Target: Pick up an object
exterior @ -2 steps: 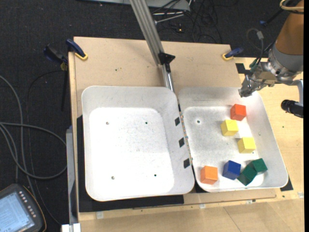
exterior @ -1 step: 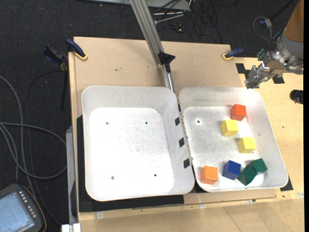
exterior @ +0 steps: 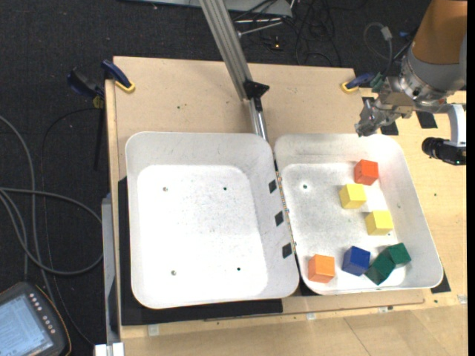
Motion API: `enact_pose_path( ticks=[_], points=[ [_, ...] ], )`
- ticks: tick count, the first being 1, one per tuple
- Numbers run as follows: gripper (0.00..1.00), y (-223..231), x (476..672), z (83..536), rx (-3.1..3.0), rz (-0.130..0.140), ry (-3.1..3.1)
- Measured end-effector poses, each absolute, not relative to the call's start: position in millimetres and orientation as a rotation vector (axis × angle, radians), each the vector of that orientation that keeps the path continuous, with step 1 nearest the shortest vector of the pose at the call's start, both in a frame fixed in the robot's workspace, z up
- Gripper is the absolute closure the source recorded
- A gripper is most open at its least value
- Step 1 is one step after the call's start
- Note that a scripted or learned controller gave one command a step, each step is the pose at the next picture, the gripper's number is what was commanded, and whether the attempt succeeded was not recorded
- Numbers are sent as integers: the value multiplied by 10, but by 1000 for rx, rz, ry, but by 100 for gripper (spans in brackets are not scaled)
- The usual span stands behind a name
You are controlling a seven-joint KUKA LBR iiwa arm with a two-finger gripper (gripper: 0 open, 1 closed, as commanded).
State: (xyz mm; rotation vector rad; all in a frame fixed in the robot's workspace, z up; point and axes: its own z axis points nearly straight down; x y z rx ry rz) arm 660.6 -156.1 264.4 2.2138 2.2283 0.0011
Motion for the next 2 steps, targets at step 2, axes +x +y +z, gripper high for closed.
enact_pose_path(
  ticks=[2],
  points=[
    [100, -468, 6449, 2369, 2216, 0, 2232]
  ],
)
